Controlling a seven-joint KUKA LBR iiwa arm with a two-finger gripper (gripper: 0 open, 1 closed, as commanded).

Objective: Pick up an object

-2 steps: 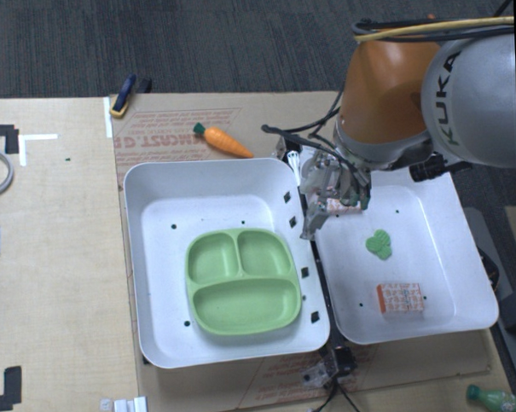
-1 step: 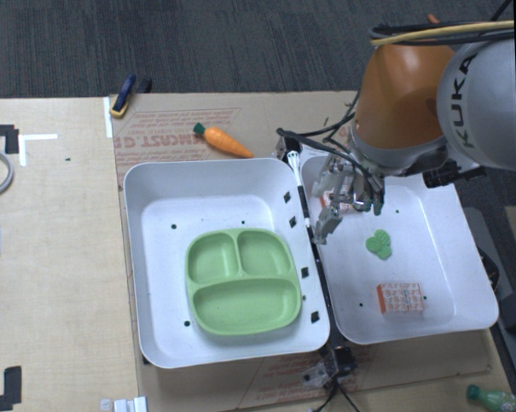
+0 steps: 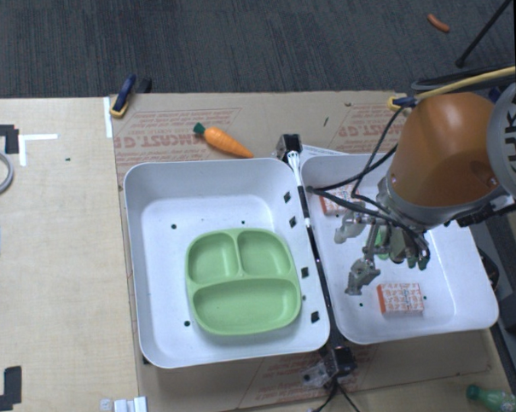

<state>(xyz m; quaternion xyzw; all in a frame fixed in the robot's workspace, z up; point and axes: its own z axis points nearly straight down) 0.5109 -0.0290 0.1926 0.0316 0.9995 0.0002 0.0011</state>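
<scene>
The tool (image 3: 361,254) hangs over the right bin (image 3: 468,315), fingers spread and empty, so nothing is picked up yet. The red-and-white packet (image 3: 401,298) lies in that bin just beside the tool, near the front wall, with open floor around it for descending.

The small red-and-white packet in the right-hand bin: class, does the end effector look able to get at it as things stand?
Probably yes. The red-and-white packet lies flat on the right bin's floor with nothing on top of it, and the end effector hangs over that bin just beside it. The nearby bin wall might crowd the approach.
</scene>
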